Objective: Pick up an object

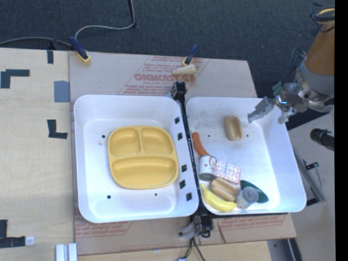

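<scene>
My claw (270, 110) hangs wide and unladen at the right bin's (283, 162) upper right rim; the bun (232, 128) lies just left of it; approach step; next, I'd shift left and descend.

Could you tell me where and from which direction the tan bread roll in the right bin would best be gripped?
Probably across its narrow middle, coming straight down from above. The bread roll lies flat and alone on the right bin floor, its long axis running roughly toward and away from the camera, so jaws closing on its left and right flanks would span the short width. The gripper hovers near the bin's far right rim.
</scene>
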Robot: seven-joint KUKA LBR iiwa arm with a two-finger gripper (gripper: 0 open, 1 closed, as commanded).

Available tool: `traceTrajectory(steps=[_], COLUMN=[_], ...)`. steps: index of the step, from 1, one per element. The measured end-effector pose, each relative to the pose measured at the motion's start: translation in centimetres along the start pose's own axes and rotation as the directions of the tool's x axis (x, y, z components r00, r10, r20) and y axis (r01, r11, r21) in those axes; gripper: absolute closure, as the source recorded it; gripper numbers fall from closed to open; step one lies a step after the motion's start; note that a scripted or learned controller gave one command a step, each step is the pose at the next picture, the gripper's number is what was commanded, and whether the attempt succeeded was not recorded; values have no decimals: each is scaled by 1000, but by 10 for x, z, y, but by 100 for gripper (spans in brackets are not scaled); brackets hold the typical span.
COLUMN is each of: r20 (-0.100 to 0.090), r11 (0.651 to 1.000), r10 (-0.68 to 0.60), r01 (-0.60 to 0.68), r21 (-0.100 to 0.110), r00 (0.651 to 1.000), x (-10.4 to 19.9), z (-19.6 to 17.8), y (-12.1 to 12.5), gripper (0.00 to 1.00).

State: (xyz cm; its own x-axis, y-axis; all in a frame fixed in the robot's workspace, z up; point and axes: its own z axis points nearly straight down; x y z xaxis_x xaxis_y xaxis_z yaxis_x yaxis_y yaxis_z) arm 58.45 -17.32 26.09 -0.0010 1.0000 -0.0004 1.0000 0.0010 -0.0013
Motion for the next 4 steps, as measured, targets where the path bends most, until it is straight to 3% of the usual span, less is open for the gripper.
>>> traceTrajectory(steps=[1, 2, 3, 4], r20=[-2, 0, 3, 4], r11=[1000, 1000, 1000, 1000], r10=[0, -2, -4, -4], r01=[0, 2, 4, 4], r21=[4, -5, -5, -4], r00=[1000, 1000, 1000, 1000], x=[3, 45, 44, 44], z=[140, 175, 165, 165], y=[29, 85, 85, 85], gripper=[0, 0, 100, 0])
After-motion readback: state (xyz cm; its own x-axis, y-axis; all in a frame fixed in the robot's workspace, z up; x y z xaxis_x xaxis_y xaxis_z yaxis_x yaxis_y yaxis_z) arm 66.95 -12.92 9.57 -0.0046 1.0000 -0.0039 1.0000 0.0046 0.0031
